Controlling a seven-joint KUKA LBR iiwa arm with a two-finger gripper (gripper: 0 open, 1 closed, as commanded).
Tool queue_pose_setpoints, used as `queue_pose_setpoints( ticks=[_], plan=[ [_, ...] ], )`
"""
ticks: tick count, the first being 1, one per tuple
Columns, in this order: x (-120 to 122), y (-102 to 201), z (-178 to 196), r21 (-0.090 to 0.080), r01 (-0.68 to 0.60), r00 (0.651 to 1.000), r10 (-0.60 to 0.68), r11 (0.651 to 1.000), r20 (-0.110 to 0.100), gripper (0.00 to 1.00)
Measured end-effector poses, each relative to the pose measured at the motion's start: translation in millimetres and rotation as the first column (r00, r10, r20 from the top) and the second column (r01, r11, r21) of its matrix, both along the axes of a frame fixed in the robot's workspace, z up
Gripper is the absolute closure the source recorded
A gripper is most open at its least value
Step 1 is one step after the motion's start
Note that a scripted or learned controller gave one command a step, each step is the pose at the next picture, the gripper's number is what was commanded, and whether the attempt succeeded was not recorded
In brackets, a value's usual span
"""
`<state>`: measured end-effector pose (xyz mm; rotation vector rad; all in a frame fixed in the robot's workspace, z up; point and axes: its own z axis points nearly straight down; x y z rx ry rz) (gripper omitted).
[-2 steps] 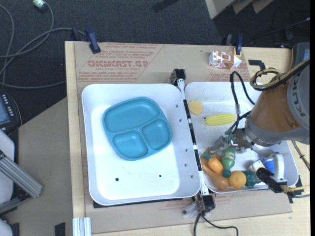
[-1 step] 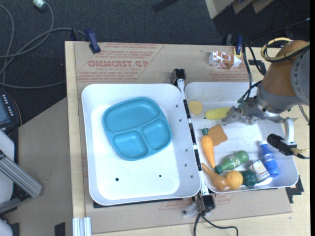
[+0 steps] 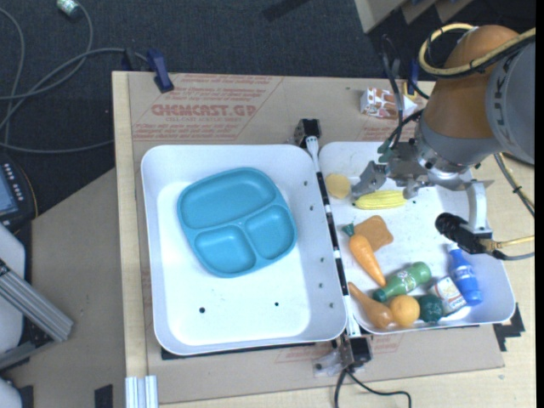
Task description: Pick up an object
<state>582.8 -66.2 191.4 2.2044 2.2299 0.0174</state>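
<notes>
Evidently, the two-finger gripper (image 3: 380, 175) is poised, grip unreadable, over the yellow plastic corn cob (image 3: 380, 200) near the right white bin's (image 3: 508, 306) far edge.

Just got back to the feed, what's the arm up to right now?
The arm's gripper is down in the right bin, right over the corn cob near its far end. Nothing visibly sits between the fingers. The carrot, the green bottle, the blue bottle and the orange lie in that bin. The blue divided tray sits in the left bin.
</notes>
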Motion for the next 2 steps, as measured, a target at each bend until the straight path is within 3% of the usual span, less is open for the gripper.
queue_pose_setpoints(
  ticks=[1, 2],
  plan=[
    [-26.5, -29.2, -112.7, -0.003, 0.015, 1.000, -0.015, 1.000, -0.021, 0.00],
    [-22.9, -27.7, -96.4, -0.004, 0.012, 1.000, -0.012, 1.000, -0.010, 1.00]
  ],
)
